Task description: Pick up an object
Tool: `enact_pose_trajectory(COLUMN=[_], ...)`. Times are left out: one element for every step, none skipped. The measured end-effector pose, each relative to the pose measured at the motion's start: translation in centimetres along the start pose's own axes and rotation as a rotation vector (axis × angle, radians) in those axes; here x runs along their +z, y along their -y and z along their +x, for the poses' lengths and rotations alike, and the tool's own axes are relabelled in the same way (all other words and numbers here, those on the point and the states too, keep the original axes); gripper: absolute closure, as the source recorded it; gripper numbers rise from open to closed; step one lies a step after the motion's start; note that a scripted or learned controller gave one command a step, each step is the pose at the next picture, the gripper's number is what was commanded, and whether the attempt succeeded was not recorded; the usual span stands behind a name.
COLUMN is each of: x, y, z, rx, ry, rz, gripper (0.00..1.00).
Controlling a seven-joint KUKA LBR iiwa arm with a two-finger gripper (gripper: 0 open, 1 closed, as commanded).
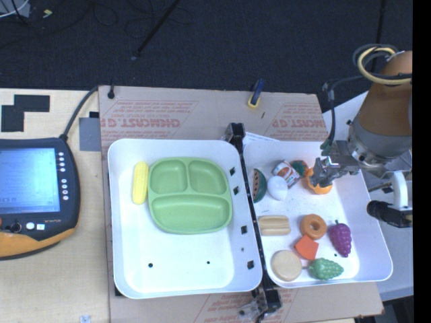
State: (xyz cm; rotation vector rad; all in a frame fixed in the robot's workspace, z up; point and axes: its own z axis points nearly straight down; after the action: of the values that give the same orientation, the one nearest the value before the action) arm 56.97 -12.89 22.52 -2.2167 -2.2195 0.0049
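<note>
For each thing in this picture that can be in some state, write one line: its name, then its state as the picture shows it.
gripper: low over the right bin, at the orange toy
orange toy: in the right bin, partly hidden by the gripper
green divided plate: flat in the left bin
corn cob: lying beside the plate, on its left
donut: flat in the right bin
grapes: lying right of the donut
tablet screen: lit

The gripper point(323, 173) sits low over an orange toy point(319, 182) at the far side of the right bin point(377, 261). Just left of that toy lie a small can point(287, 171) and a white egg point(277, 188); nearer the camera, a doughnut point(313, 226) and purple grapes point(341, 238).
</note>
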Motion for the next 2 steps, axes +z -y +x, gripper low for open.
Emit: enact_pose_trajectory(x=[0.4,1.3], y=[-1.8,-3.4], z=[4.0,9.6], rx=[-0.003,-0.002], ry=[0.0,0.001], rz=[0.001,0.001], gripper=[1.0,1.0])
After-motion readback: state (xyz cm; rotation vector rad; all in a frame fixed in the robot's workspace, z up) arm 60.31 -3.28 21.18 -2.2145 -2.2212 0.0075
